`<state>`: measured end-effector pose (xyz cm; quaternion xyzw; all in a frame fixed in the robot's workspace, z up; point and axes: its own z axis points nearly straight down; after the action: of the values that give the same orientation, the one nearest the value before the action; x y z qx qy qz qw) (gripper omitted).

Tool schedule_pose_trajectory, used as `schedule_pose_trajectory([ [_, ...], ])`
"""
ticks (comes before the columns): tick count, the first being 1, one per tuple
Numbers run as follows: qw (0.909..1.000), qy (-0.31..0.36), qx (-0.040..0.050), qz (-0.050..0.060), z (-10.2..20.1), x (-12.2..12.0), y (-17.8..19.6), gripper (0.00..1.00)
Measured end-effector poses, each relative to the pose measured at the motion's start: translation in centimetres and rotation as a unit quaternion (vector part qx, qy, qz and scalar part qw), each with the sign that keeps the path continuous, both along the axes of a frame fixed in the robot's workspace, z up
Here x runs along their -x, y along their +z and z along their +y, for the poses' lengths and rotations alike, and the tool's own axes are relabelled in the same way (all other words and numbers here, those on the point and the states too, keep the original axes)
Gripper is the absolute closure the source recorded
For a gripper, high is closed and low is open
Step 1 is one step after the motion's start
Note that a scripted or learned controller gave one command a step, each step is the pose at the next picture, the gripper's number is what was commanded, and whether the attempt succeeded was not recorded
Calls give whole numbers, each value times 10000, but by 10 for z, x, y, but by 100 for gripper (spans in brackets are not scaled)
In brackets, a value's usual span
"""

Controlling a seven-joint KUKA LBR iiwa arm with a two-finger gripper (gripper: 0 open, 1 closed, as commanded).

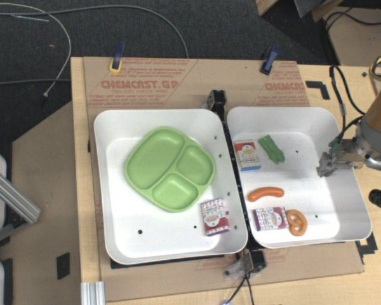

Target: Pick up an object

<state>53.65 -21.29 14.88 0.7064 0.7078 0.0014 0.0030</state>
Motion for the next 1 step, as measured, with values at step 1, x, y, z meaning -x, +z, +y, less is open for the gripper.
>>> schedule_pose_trajectory([
  [1, 10000, 2, -1, -6, 10, -5, 57, 100],
])
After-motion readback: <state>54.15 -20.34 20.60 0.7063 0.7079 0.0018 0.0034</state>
